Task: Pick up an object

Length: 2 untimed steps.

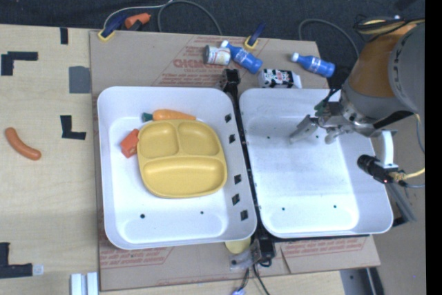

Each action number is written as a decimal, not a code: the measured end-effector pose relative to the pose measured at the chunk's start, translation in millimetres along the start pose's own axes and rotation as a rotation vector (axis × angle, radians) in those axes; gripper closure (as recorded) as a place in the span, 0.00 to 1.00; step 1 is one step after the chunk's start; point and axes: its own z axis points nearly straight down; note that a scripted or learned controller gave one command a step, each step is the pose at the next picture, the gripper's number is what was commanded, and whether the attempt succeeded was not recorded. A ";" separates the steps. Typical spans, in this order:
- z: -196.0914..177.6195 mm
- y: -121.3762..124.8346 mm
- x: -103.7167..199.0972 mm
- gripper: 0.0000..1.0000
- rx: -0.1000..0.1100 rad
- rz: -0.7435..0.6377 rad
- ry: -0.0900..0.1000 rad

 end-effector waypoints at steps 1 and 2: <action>50.8 -90.7 -39.3 0.00 0.014 0.014 0.002; 14.8 -18.2 36.8 0.00 0.000 -0.002 0.003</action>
